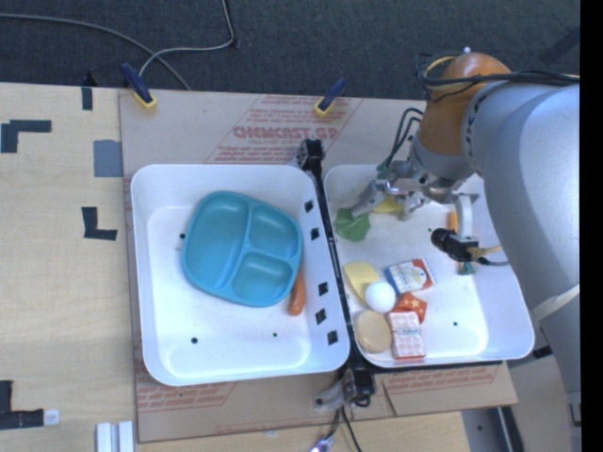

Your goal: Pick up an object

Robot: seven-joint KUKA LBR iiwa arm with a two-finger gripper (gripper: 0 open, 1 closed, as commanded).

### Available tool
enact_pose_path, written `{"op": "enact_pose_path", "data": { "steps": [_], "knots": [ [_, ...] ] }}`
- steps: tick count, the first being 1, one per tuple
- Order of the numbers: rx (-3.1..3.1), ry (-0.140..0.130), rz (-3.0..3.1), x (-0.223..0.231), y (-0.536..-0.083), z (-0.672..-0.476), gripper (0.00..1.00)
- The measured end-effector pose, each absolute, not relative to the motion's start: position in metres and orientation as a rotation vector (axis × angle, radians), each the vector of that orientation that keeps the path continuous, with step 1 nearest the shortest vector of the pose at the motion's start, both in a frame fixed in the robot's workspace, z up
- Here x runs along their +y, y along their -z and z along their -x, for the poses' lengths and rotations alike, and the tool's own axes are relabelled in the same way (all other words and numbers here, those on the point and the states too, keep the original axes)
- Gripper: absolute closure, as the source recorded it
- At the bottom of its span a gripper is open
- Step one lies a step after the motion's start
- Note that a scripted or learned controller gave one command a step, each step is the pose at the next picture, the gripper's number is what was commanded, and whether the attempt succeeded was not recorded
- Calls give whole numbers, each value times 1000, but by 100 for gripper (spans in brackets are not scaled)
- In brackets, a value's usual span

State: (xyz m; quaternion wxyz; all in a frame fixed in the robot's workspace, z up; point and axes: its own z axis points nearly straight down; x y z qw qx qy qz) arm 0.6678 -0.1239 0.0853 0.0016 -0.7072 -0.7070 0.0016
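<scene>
The tool (388,194) hangs over the right bin (499,332), a green object (351,224) lying just beside it toward the divider between the bins. Whether it is parted or closed cannot be told

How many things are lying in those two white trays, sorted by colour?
Blue: 1, the divided plate
Orange: 1, the carrot
Green: 1, the green piece
Yellow or tan: 2, the yellow block and tan round
White: 1, the egg
Red and white: 3, the small packets
Total: 9
</scene>
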Motion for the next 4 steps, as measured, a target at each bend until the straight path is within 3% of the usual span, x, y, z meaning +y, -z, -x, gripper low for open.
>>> {"op": "enact_pose_path", "data": {
  "steps": [1,2,3,4],
  "knots": [
    [-2225,1,2226,-176,-88,-605,0],
    [-2226,7,2220,-97,-87,-581,0],
    [-2225,4,2222,-100,-86,-610,0],
    [-2217,-7,2218,-98,-85,-667,0]
  ]
}}
